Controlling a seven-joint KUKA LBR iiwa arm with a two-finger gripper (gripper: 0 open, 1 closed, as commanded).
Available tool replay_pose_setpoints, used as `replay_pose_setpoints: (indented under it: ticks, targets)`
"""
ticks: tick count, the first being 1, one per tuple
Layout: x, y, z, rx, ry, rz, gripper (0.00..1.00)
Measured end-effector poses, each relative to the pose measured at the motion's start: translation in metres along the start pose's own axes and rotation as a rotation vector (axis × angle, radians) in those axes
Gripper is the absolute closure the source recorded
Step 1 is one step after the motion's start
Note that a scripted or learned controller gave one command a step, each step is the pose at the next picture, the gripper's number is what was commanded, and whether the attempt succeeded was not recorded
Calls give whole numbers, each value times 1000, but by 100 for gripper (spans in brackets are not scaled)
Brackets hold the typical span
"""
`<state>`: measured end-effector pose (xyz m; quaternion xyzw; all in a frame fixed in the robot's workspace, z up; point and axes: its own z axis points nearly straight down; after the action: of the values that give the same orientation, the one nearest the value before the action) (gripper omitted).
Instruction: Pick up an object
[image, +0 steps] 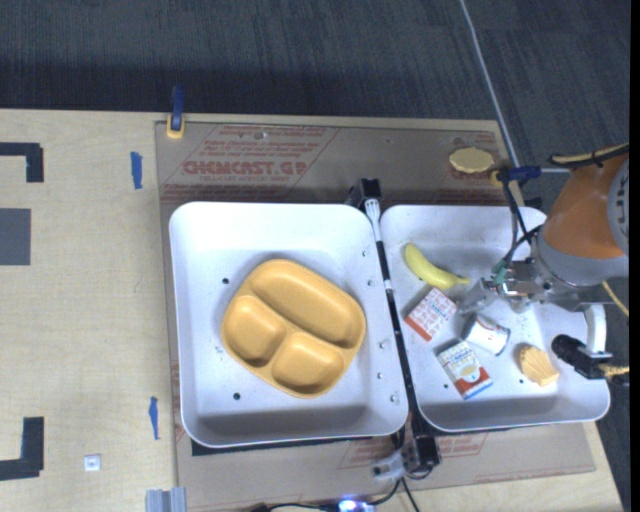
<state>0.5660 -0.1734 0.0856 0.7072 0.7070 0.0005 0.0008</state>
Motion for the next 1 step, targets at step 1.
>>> replay_pose_setpoints:
  ticks: [1]
  targets:
    - [35, -86, 0, 1, 1, 0, 0]
